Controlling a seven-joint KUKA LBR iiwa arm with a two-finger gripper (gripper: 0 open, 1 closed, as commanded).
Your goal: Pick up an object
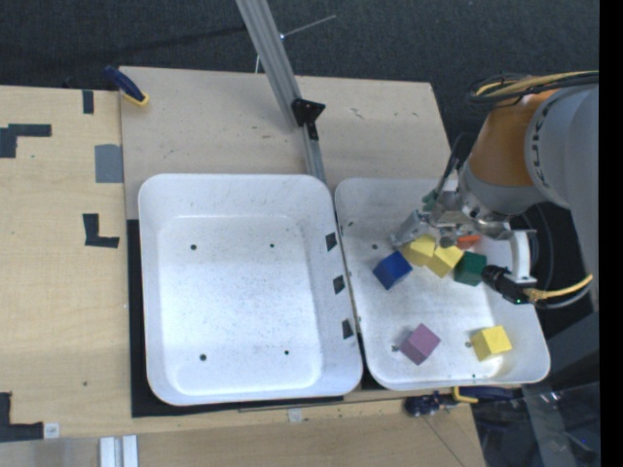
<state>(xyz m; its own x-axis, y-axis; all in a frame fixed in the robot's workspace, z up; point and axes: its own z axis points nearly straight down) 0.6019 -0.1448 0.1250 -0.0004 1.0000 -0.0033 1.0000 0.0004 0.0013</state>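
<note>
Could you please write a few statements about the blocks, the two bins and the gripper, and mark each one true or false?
1. The small purple block lies in the right-hand white bin. True.
2. The blue block lies in the left-hand white bin. False: it lies in the right-hand bin, near that bin's left wall.
3. The two-finger gripper is above the right-hand bin, by a cluster of yellow blocks and a green block. True.
4. A lone yellow block sits at the right-hand bin's far left corner. False: it sits near the front right corner, right of the purple block.
</note>
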